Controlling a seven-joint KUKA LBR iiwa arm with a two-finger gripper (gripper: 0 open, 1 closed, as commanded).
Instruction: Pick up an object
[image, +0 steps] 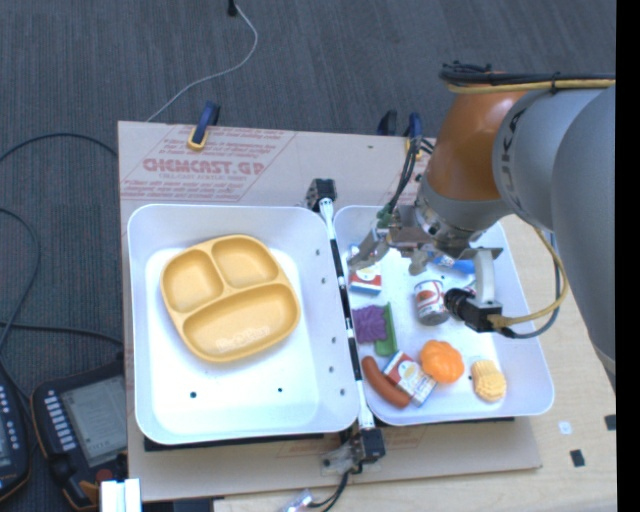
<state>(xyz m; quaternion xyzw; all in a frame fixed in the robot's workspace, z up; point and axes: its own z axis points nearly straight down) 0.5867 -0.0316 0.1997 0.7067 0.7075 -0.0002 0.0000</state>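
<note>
Over the right bin (528, 392) the tool (400, 240) is hung low at the far end, presumably so a pick can be made among the small items gathered there: a can (430, 301), purple grapes (371, 323), a sausage (385, 383), an orange (442, 361) and corn (487, 380). Whether it is open, closed or gripping cannot be told (the wrist covers it). A blue item (455, 266) behind is partly hidden. A yellow divided plate (231, 297) has been left alone in the left bin (150, 400).

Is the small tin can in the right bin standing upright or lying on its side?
Lying on its side. The tin can shows its red label along its length, with the silver end facing the bin's near edge.
</note>
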